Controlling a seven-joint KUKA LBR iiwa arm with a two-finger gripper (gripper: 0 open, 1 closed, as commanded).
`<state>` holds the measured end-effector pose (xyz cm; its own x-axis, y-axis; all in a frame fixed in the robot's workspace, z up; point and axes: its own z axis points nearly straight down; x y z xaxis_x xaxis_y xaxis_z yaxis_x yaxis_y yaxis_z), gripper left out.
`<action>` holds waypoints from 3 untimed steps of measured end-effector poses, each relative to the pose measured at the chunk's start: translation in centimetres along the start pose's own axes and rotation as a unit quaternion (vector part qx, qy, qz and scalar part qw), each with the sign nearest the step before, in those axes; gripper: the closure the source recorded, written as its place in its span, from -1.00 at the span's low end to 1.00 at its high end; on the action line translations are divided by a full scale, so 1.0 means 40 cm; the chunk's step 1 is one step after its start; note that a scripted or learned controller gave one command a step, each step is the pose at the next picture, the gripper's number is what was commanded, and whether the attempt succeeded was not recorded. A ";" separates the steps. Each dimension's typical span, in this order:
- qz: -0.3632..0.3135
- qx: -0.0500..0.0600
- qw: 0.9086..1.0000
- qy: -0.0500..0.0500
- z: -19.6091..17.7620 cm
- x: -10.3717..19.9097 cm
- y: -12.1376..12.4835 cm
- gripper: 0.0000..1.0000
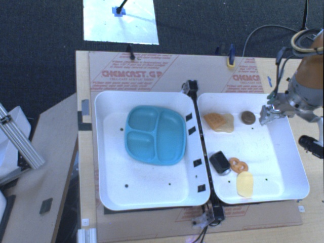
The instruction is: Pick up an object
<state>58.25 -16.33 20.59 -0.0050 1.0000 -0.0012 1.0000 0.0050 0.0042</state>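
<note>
Both white bins sit side by side on the bench: the left bin (109,186) bears a blue divided plate (154,135), the right bin (283,186) the small things. From where I stand, whether the gripper (268,114) is open I cannot tell, and nothing shows in it as it hangs at the far rim beside the brown round piece (248,117). So near the wall, it might knock the piece away or close on air.

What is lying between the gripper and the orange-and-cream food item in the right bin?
In the camera view, one small round brown object lies between the gripper and the orange-and-cream food item; otherwise bare white floor of the right bin.
</note>
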 end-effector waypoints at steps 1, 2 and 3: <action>-0.001 0.002 1.000 0.001 0.012 0.133 -0.036 1.00; -0.001 0.002 1.000 0.001 0.006 0.238 -0.046 1.00; -0.003 0.002 1.000 0.002 -0.009 0.395 -0.056 1.00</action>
<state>55.94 -0.53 20.92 -0.0108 0.9999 0.0022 0.9999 0.0108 0.0007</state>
